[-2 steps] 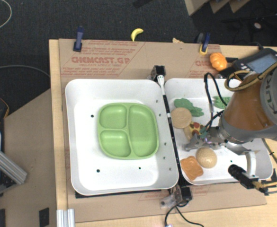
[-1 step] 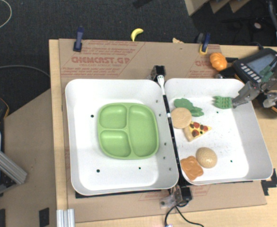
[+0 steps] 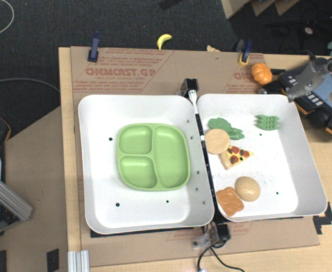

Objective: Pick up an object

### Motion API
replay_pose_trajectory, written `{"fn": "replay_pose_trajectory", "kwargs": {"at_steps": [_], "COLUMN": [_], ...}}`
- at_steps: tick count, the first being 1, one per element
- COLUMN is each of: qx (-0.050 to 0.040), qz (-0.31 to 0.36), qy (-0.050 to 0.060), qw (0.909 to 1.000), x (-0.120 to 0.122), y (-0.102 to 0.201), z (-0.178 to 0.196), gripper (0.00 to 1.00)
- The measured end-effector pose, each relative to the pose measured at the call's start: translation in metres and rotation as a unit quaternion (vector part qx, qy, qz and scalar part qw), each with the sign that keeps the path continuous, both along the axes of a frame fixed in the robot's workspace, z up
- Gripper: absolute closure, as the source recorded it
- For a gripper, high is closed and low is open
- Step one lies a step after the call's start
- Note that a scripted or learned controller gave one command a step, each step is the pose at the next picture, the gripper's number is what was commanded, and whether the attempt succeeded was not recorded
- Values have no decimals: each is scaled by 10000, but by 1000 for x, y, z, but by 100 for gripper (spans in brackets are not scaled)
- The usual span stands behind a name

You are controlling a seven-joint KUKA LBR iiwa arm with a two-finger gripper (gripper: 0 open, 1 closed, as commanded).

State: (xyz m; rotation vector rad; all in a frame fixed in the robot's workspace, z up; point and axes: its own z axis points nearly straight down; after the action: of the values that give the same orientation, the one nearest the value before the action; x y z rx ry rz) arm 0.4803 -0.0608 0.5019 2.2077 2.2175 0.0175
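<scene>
The right bin [image 3: 302, 169] holds several toy foods: a green leafy piece [image 3: 225, 127], a small green ridged piece [image 3: 267, 122], a round tan bun [image 3: 217, 140], a pizza slice [image 3: 237, 156], a tan ball [image 3: 247, 188] and an orange chunk [image 3: 229, 201]. My gripper [image 3: 303, 83] hovers at the far right, just beyond the right bin's back right corner, above the bench and apart from all of the foods. It looks grey and blurred.
A green three-compartment plate [image 3: 154, 156] lies in the left bin [image 3: 95, 169]. An orange toy fruit [image 3: 261, 72] rests on the bench behind the right bin, and a yellow banana [image 3: 164, 39] sits at the back edge. Blue clamps [image 3: 93, 49] [image 3: 245, 51] grip the board.
</scene>
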Motion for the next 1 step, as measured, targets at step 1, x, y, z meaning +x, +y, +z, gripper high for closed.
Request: {"fn": "replay_pose_trajectory", "kwargs": {"at_steps": [1], "qx": [12], "qz": [-43], "qy": [168], "qw": [9998], "x": [-3], "y": [-21], "z": [-180], "gripper": [0]}}
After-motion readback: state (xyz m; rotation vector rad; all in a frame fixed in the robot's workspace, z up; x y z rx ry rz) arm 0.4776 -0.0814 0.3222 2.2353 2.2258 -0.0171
